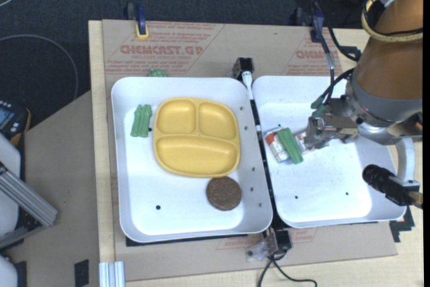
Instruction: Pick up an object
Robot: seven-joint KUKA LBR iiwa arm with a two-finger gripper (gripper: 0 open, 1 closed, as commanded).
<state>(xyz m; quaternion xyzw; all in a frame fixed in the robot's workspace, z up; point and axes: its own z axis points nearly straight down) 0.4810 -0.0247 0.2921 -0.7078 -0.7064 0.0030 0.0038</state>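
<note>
My gripper (313, 140) hangs low over the right bin (336, 201), just right of a small green block (287, 142) that lies on a white and red packet (277, 149) near the bin's left wall. The arm's wrist covers the fingertips. In the left bin (134, 205) sit a yellow divided plate (196, 136), a round brown patty (224, 193) in front of it, and a green ridged piece (141, 120) to its left.
A black clip (244, 68) sits at the top of the seam between the bins and another clamp (277, 241) at the bottom. A black handle (388, 183) juts over the right bin's right edge. A blue clamp (140, 15) grips the board's far edge.
</note>
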